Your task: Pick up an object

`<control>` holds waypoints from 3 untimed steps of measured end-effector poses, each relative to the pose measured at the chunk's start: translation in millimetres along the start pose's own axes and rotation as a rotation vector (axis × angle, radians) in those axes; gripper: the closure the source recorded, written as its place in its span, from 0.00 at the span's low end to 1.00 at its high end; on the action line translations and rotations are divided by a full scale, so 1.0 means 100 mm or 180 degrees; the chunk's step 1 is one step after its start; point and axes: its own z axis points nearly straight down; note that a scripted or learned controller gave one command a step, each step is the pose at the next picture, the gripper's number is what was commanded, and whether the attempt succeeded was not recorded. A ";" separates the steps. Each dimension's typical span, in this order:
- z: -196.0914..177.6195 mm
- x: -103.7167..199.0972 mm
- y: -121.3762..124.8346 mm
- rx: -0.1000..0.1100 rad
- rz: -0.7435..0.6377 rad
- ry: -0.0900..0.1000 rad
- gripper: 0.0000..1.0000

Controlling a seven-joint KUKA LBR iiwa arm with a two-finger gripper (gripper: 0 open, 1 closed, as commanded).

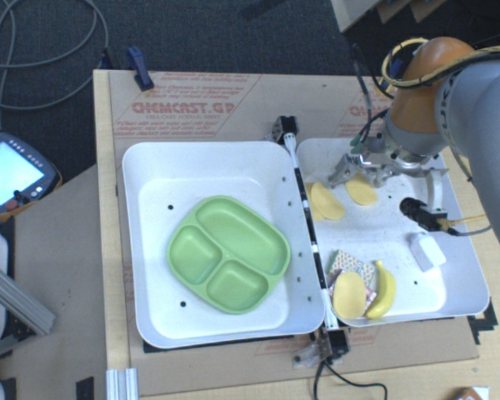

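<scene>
Two shallow white plastic bins sit side by side on the bench, and the grey arm with its orange band [429, 65] is down over the right bin [458, 294], at its far end. The gripper [362, 167] hangs low there, metal fingers splayed apart and clamping nothing, with a small pale yellow rounded piece [362, 192] lying on the bin floor just beneath its tips. Whether the tips touch that piece, the view does not settle.

Just beside it, closer to the divider between the bins, lies a second pale yellow piece [326, 202], a bit larger and flat. Down at the near edge of the right bin there is a cluster: a yellow plastic banana [384, 292] curving beside a round yellow lump [348, 295], and a speckled, patterned packet [348, 264] tucked against them. A small white block [426, 250] rests towards the bin's right side.

Over in the left bin [142, 182], a light green plastic tray with three compartments [228, 253] lies flat in the middle, turned at an angle to the walls.
</scene>
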 end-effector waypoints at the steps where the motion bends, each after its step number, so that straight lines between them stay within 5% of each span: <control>1: -0.10 0.00 0.01 -0.0008 0.0001 -0.0002 1.00; 2: -0.10 0.00 0.01 -0.0006 0.0002 -0.0001 0.00; 3: 0.00 0.07 -0.01 0.0009 -0.0001 0.0002 0.00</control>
